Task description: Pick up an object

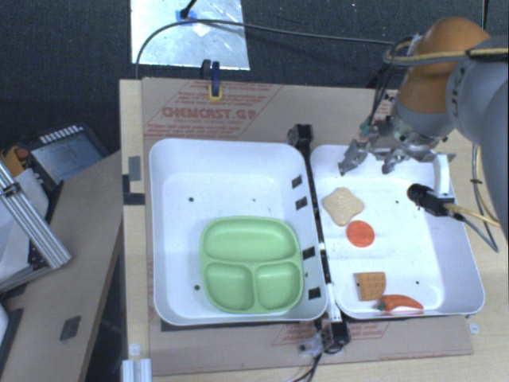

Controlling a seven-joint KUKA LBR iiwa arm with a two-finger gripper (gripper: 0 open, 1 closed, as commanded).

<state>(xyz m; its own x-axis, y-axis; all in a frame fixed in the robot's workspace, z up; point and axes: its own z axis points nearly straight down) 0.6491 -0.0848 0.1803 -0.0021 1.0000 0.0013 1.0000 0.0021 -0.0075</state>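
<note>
Fingers spread and holding nothing, the gripper (371,164) hangs over the right bin's (455,255) far end, with the nearest object, a pale bread-shaped piece (343,205), lying just below it toward the camera.

Fixed overhead slant onto both bins (238,153)

I see a green divided plate (251,263) in the left bin (171,177), toward its near right corner. Cardboard sheet (231,106) with red print lies under both bins, yellow clamp (214,81) on its far edge. Shiny metal plate (189,21) behind that, black cable (262,29) running across it. Aluminium rail (28,217) and a dark box (60,153) on the left side table.
</note>
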